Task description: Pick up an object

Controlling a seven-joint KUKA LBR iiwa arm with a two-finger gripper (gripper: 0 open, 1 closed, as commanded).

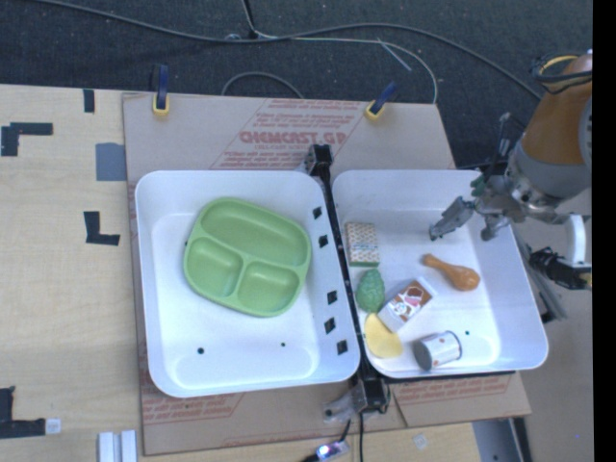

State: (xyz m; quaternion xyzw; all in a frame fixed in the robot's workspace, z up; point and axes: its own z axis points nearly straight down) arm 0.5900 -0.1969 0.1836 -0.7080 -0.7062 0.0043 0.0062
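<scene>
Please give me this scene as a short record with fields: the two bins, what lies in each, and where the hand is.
left bin: green divided plate
right bin: patterned sponge, green leafy toy, small carton, yellow piece, grey can on its side, orange drumstick toy
hand: over the right bin's far right part, open, nothing between its fingers
nearest thing to hand: orange drumstick toy, apart from it
</scene>
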